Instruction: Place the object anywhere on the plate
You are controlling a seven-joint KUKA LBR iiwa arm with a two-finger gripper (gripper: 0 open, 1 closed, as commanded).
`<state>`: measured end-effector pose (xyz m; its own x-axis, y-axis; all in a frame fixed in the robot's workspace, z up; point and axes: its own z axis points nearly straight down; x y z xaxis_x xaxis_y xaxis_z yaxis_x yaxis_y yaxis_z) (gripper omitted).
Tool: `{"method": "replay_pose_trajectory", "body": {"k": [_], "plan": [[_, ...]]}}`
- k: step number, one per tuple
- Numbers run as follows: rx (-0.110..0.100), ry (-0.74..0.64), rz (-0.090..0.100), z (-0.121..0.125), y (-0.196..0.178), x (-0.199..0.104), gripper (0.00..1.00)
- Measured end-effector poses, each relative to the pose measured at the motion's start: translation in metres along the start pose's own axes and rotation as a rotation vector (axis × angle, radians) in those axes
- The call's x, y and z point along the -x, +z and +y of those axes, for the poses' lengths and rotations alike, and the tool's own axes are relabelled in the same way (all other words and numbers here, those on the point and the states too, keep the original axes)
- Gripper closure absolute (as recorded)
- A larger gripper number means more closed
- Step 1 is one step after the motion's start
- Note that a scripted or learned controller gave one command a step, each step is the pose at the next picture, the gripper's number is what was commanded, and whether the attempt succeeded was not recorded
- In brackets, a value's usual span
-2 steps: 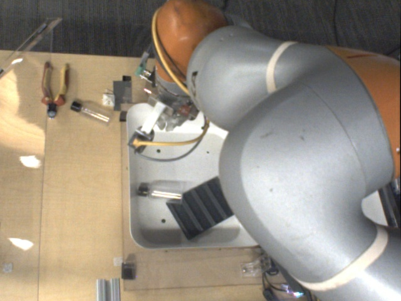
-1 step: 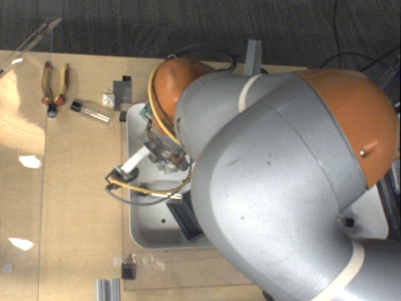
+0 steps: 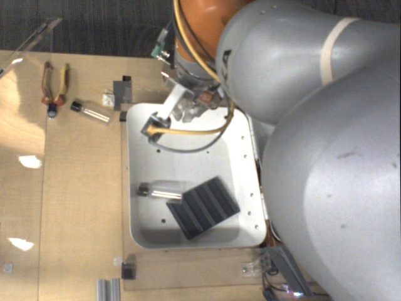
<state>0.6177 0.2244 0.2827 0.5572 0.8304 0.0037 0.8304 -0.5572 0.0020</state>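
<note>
Vial (image 3: 160, 192) lies on the bin (image 3: 141, 231) floor, well below the jaws in the view, its right end touching the ridged black plate (image 3: 203, 207). Left of the jaws, pliers (image 3: 55, 85) and a second vial (image 3: 93, 111) lie on the worktop (image 3: 75, 187). I cannot tell whether the jaws are clenched or released.

Surface (image 3: 75, 187): pale tan wood grain with bright white glare patches toward its left edge. Bin (image 3: 241, 168): plain white. Ridged block (image 3: 203, 207) in the bin: dark charcoal with parallel grooves. Vial (image 3: 160, 192) beside it: clear with a dark cap. Arm (image 3: 313, 105): light grey, orange band, yellow cable. Pliers (image 3: 55, 86) near the surface's far-left corner: orange-red handles. Second vial (image 3: 91, 111) on the surface: clear, black cap.
</note>
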Motion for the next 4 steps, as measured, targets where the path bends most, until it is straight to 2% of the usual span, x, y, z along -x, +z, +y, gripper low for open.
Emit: {"method": "replay_pose_trajectory", "body": {"k": [1, 2, 3, 4], "plan": [[-0.003, 0.112, -0.003, -0.058, 0.070, 0.025, 1.00], [-0.003, 0.199, -0.002, -0.110, 0.172, 0.070, 1.00], [0.004, -0.186, 0.009, -0.073, 0.190, 0.035, 1.00], [-0.001, -0.518, 0.001, -0.051, 0.137, 0.095, 1.00]]}}
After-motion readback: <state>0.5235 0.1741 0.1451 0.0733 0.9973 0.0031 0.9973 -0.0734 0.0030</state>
